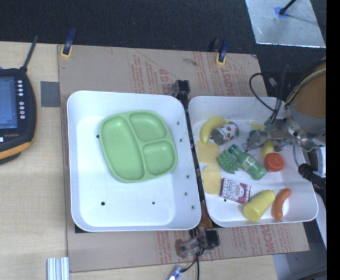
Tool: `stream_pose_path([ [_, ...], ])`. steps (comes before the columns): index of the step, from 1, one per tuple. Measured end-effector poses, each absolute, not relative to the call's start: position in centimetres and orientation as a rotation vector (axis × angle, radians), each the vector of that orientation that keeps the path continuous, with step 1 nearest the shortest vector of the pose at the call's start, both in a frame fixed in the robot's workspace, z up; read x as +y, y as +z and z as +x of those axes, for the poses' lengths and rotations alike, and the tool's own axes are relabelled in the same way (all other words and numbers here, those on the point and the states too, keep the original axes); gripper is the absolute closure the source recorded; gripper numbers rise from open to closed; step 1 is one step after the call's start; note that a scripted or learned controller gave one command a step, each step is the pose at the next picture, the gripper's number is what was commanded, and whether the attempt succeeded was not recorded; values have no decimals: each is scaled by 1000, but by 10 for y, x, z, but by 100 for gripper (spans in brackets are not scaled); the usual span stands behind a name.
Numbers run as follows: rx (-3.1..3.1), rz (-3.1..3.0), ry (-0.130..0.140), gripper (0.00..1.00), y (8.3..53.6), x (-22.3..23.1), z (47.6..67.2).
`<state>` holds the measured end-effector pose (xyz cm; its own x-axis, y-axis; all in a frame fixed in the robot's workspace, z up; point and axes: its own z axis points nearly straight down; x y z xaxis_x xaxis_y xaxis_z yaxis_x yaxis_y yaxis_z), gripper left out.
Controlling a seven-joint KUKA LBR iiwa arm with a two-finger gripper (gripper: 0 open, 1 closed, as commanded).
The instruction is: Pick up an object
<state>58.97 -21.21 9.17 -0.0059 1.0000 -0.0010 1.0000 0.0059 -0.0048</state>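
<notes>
1. You see two white bins on the desk (24,214): the left bin (88,203) holds a green plate (138,146) with three compartments, lying toward the bin's 12 o'clock side.
2. The right bin (298,214) holds the toys. A banana (210,127) lies at its 11 o'clock, touching a can (225,132) just at the banana's 3 o'clock.
3. A green bottle (246,162) lies tilted near the bin's middle, with a green block (228,161) touching it at 9 o'clock.
4. A tomato (274,161) sits just at the bottle's 3 o'clock.
5. Two pale yellow slices (209,165) lie along the bin's 9 o'clock wall.
6. A small carton (235,190) lies at 6 o'clock of the bottle; a yellow bottle (258,205) and a sausage (281,203) lie beside it toward the bin's 5 o'clock corner.
7. The arm (309,101) enters at 3 o'clock. Its end effector (262,136) hangs above the bin's 1 o'clock area, near the tomato's 11 o'clock. You cannot tell how its jaws stand, and nothing is visibly gripped.
8. A pendant (3,115) rests on the desk at 9 o'clock.
</notes>
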Motion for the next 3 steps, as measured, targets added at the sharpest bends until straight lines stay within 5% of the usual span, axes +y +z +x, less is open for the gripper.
stream_pose_path([
  [1, -2225, -2218, 1, 0, 94, -209, 657],
  [2, -2225, -2215, 6, 0, 92, -212, 608],
  [3, -2226, -2214, 7, 100, 103, -213, 608],
])
